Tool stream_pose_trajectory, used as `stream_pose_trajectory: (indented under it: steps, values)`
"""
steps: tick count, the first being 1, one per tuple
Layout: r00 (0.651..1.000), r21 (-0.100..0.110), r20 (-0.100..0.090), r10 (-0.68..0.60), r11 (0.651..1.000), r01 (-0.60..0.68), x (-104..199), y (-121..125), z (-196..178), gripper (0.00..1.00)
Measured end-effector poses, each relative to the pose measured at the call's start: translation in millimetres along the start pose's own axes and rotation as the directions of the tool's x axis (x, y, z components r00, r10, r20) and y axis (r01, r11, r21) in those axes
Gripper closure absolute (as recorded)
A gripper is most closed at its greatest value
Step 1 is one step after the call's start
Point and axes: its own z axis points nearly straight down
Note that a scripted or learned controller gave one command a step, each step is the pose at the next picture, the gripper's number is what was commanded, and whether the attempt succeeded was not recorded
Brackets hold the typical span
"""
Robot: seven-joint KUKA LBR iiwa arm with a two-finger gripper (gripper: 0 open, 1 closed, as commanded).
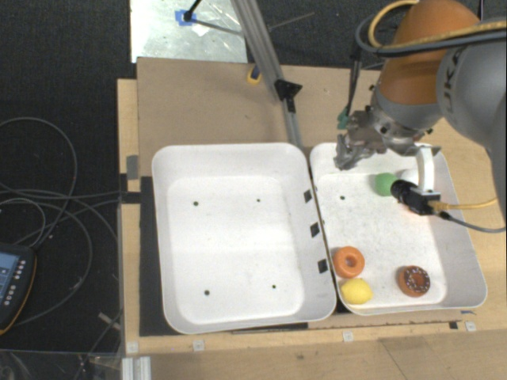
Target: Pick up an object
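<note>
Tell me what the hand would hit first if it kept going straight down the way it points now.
Probably the bare floor of the right bin near its far left corner. The hand points down there, and the green object lies off to the side, apparently out of line. Depth is hard to judge from this slanted view.

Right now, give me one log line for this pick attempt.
claw: over right bin far end, nothing seen held | green ball: beside claw | orange donut, lemon, brown donut: near end

The arm runs off the right edge and partly covers the green object.
</note>
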Motion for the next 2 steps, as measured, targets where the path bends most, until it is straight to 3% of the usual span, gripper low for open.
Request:
stream_pose_trajectory:
  steps: [2]
  values:
    - [1.000,0.000,0.000,0.000,1.000,0.000,107.8,-8.9,13.5,1.00]
